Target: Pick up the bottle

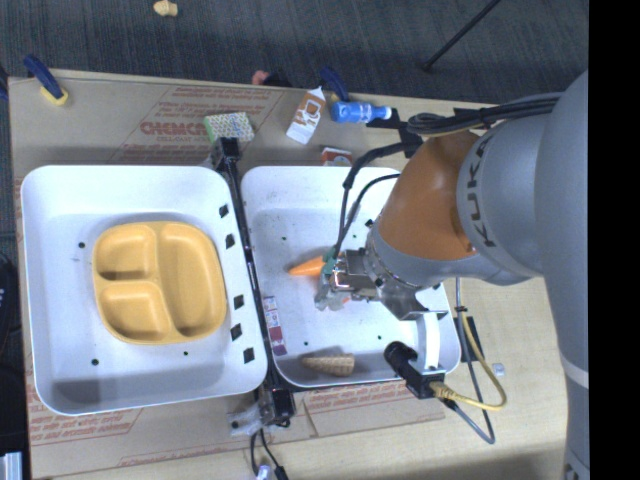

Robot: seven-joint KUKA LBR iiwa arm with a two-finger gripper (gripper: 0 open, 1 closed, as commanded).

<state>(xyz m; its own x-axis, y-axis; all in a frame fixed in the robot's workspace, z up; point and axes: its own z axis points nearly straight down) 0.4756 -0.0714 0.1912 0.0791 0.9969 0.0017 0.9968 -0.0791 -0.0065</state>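
A small blue bottle (357,113) lies on its side on the bench behind the right bin (268,228), outside its far rim. My gripper (333,286) hangs low over the middle of the right bin, well in front of the bottle. It sits just below an orange carrot-shaped piece (306,266). The arm's orange band and grey wrist cover the right half of that bin.
A tan bread-like roll (329,365) lies near the right bin's front wall. The left bin (50,198) holds a yellow divided plate (160,280). A small carton (307,116), a green sponge (229,125) and blue clamps (46,79) sit along the bench's back edge.
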